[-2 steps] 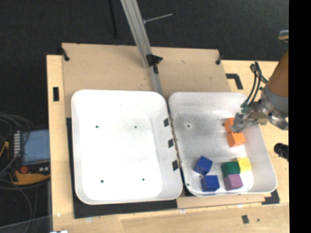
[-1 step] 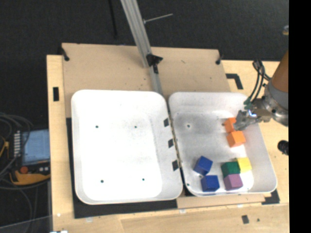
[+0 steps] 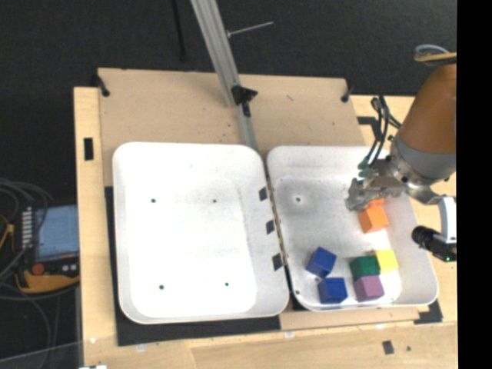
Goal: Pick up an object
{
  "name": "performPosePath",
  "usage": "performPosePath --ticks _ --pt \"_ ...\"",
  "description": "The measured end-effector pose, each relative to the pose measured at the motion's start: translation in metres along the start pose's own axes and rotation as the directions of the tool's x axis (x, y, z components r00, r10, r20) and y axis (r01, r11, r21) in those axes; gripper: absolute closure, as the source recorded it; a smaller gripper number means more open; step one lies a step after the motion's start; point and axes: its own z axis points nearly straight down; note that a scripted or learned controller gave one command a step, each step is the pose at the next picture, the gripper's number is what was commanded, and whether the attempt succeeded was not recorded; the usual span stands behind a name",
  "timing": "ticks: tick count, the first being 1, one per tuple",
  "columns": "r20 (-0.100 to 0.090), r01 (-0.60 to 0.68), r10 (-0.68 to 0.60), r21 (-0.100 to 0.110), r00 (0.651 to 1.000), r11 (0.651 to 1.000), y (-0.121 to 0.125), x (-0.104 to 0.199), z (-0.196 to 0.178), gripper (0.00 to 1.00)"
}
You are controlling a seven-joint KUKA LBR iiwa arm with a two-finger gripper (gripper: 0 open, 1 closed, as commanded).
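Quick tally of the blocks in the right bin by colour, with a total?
Blue blocks: 2
Orange block: 1, just below the gripper
Green block: 1
Yellow block: 1
Purple block: 1
Total: 6, all in the right bin

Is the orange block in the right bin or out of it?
In: the orange block rests on the right white bin's floor, just below the hand.

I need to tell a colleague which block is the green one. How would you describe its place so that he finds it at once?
Start at the right-hand shallow white bin and go to its near right corner, where a few small cubes sit together. The small green cube lies there with the small yellow cube at its right and the small purple cube just in front. It is the sole green block.
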Motion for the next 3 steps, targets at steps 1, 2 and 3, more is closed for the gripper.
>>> performPosePath --ticks 1,2,3 --pt "-0.001 0.002 -0.002 -0.001 1.0 1.0 0.015 0.058 -0.003 1.0" --pt "-0.001 0.002 -0.002 0.0 1.0 1.0 0.023 0.115 0.003 1.0" --pt "-0.003 0.003 -0.003 0.0 1.0 1.0 0.028 0.178 -0.002 1.0"
